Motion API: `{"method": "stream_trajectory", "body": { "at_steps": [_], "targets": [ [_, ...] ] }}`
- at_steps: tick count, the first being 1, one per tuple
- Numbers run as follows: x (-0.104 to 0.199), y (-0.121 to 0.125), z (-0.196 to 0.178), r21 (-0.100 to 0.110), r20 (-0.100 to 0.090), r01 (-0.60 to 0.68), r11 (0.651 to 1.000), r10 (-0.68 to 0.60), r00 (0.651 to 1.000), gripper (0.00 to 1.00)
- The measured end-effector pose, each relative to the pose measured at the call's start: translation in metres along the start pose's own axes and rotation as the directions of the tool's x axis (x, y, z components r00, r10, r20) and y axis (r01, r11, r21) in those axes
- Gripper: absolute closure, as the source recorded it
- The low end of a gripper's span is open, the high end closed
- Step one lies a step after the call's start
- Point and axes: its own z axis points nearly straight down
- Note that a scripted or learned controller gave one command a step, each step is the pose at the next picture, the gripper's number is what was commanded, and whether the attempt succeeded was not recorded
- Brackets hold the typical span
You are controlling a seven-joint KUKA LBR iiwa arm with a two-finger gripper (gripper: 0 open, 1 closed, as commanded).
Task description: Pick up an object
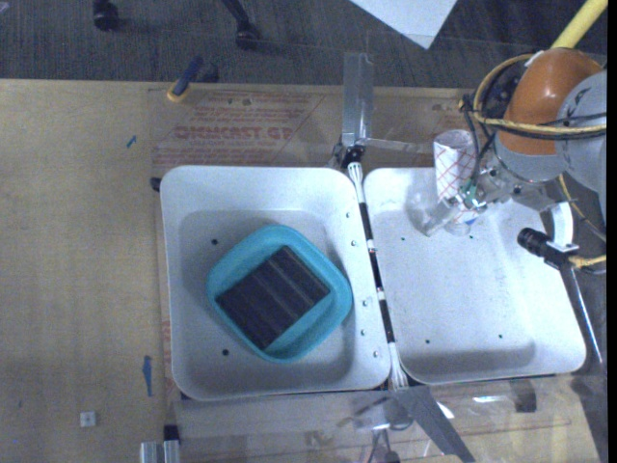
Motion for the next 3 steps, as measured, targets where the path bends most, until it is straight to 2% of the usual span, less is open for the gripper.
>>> {"method": "stream_trajectory", "body": {
  "at_steps": [1, 2, 3],
  "targets": [
    [0.0, -0.001, -0.01, 0.002, 0.0, -0.001, 1.0, 0.001, 1.0, 1.0],
    [0.01, -0.007, -0.032, -0.014, 0.011, 0.145, 0.989, -0.145, 0.989, 1.0],
    [0.051, 0.024, -0.101, -0.018, 0.012, 0.04, 0.999, -0.039, 0.999, 1.0]
  ]
}}
